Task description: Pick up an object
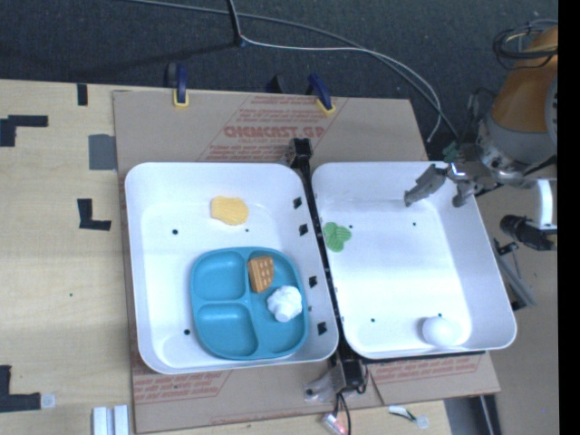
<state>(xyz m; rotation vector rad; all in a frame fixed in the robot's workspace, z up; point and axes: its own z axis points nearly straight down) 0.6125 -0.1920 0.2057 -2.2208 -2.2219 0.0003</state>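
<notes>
Over right bin's (471, 270) two-o'clock rim: gripper (439, 187) spread wide, empty; risks clipping rim, missing green piece (337, 236), white ball (442, 331).

Cardboard sheet (272, 130) on wooden surface (54, 243), fixed by two clamps (179, 87). Black cable (362, 53) crosses dark floor behind.

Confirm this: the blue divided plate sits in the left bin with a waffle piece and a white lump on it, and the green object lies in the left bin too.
Not quite. The camera view shows the green object in the right bin, near its left wall. The rest holds: the blue divided plate sits in the left bin with the waffle piece and white lump on it.
</notes>
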